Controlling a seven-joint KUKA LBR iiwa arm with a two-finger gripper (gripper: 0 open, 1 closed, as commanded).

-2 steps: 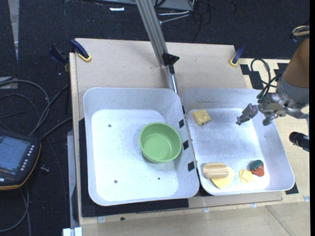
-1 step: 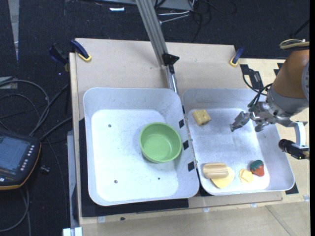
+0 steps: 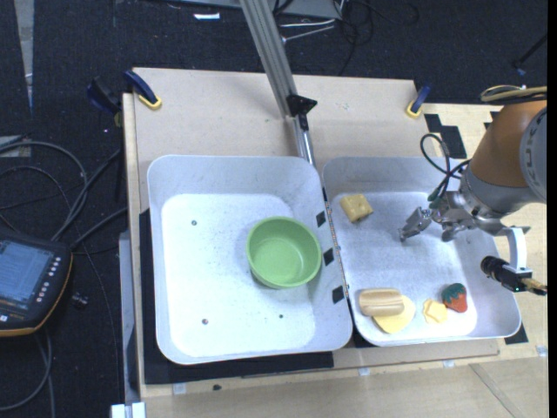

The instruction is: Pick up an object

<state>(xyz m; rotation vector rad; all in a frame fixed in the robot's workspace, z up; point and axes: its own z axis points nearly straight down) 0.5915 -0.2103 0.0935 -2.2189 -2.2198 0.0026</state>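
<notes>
I'm seeing one green bowl point(image 3: 284, 252) sitting in the left bin point(image 3: 174, 233), four food pieces lying in the right bin point(image 3: 383, 185), and the pincer point(image 3: 418, 227) hovering open, holding nothing.

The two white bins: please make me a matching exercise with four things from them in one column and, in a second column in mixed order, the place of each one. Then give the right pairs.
Things
1. green bowl
2. tan block
3. strawberry toy
4. tool

Places
A. over the middle of the right bin, nothing between its fingers
B. right bin, near the front right corner
C. left bin, toward its right side
D. right bin, near the back left corner

Pairs: 1-C, 2-D, 3-B, 4-A
</notes>
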